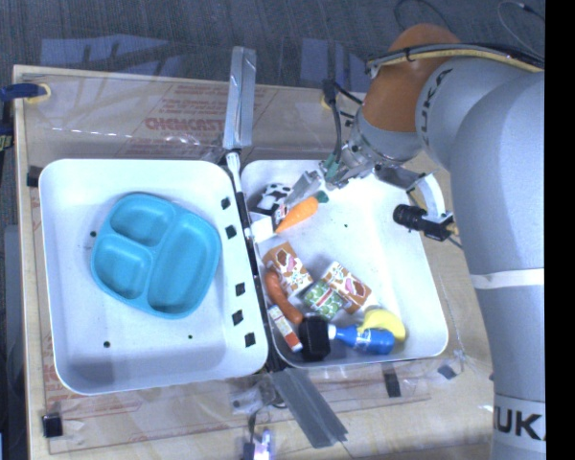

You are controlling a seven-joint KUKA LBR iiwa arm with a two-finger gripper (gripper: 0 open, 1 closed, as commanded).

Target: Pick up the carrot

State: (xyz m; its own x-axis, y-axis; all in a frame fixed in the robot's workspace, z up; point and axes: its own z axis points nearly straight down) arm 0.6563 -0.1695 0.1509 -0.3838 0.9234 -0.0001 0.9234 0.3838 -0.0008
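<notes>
The orange carrot (297, 214) lies at a slant in the back left part of the right bin (412, 266), its thick end pointing up and right. My gripper (320, 188) reaches down from the right and sits right at that upper end of the carrot, touching or nearly touching it. The carrot appears to rest on the bin floor. The wrist hides the spot where gripper and carrot meet.
A black-and-white toy (276, 197) lies just left of the carrot. Small cartons (289, 267), a red sausage (281, 300), a blue bottle (355, 338) and a yellow fruit (383, 324) crowd the bin's front. The left bin (67, 333) holds a blue divided plate (156, 254).
</notes>
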